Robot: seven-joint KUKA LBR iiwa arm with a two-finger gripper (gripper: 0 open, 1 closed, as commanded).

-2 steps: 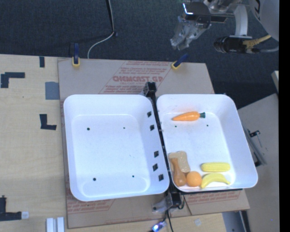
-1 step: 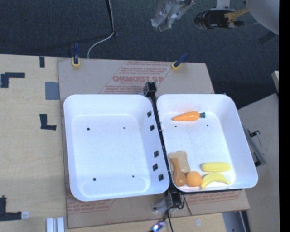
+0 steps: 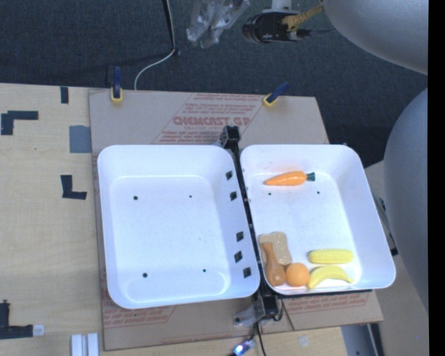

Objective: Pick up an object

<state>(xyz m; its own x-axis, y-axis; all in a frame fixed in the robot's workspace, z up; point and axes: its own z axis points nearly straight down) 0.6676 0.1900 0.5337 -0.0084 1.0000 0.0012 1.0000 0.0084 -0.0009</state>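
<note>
Carrot (image 3: 285,179): laid alone in the right bin (image 3: 348,163), far half, well apart from the near-corner cluster of corn (image 3: 330,256), banana (image 3: 329,277), orange (image 3: 297,274), so judged easiest to reach. Jaws: state cannot be told.

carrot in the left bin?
No, the carrot lies in the right bin, near its far wall, apart from the other items clustered at the near edge.

End effector (image 3: 211,21) blurred, cut by top edge.
</note>
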